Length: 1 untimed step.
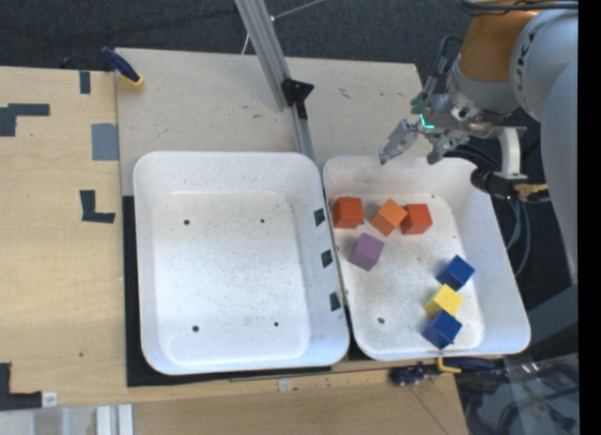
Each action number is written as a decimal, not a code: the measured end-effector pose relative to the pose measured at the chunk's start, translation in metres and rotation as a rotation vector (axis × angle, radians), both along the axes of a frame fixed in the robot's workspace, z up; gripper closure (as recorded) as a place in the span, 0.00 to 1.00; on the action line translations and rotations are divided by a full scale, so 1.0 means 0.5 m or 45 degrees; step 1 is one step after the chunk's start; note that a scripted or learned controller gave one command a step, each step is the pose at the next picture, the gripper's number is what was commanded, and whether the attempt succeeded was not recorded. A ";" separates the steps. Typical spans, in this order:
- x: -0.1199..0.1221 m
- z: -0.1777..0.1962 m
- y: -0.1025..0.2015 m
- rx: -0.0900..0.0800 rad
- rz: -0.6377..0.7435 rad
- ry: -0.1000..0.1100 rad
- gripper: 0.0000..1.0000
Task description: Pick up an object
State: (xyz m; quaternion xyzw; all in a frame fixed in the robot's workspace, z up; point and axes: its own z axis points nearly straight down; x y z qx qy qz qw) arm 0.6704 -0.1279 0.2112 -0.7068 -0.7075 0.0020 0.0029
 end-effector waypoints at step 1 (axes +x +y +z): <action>0.002 0.007 -0.001 -0.003 0.001 -0.007 0.00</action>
